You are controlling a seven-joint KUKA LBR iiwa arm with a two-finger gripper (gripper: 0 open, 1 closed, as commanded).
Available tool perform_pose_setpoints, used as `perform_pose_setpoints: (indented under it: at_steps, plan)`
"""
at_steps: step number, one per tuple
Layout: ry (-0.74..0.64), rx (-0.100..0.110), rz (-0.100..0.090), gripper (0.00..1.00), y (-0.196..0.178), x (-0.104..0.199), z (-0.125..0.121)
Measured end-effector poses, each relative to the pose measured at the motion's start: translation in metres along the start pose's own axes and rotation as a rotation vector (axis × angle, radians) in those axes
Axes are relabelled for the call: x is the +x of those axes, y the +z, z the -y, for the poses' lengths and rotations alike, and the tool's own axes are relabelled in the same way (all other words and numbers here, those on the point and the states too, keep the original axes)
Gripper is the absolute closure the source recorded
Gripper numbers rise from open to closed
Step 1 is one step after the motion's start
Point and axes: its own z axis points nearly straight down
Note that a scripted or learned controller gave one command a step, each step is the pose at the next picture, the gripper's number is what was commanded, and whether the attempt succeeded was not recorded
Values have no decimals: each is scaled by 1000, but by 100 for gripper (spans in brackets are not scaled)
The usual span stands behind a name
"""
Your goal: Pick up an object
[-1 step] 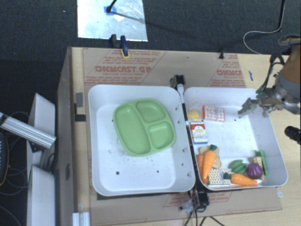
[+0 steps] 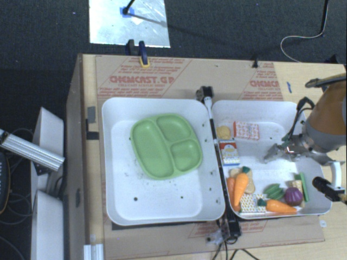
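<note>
Tool (image 2: 274,155) over toy-filled right bin (image 2: 271,110)

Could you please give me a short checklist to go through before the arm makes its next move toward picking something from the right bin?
1. Objects within the right bin: ok, several lie along its near and left sides.
2. Gripper over that bin: ok, it sits above the bare middle.
3. Nothing between the gripper's fingers: cannot tell, the tip is too small and blurred.
4. Target standing apart: not ok, the purple onion, orange carrot and green pieces crowd together.
5. Green divided plate in the left bin out of the way: ok.
</note>
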Motion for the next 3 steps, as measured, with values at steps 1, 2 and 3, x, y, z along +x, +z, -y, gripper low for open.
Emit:
perform_pose_setpoints:
  at_steps: [1, 2, 3]
  plan:
    - [0, 1, -1, 0, 0, 43, 64]
    - [-1, -4, 0, 100, -11, 43, 63]
    - [-1, -3, 0, 0, -11, 43, 63]
